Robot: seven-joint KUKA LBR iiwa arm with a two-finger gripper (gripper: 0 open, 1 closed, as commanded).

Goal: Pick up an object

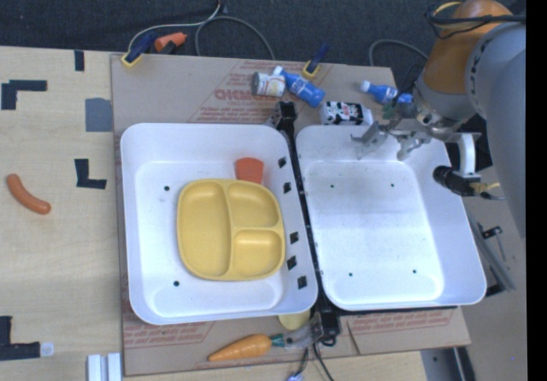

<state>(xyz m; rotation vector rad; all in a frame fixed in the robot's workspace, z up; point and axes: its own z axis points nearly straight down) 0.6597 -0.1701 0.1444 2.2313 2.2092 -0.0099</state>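
The left bin (141, 157) holds a yellow divided plate (229, 228) in its middle. A small orange-red block (249, 169) sits right behind the plate, touching its far rim. My gripper (387, 143) hangs over the far rim of the right bin (427, 285), near that bin's back edge. Its grey fingers (366, 139) are spread apart with nothing between them. The gripper is well to the right of the plate and the block.
Behind the bins lie a blue and white bottle (291, 84), a black and white item (346, 113) and a blue piece (380, 90). A toy carrot (242, 348) lies by the front edge, and an orange sausage (28, 194) sits far left.
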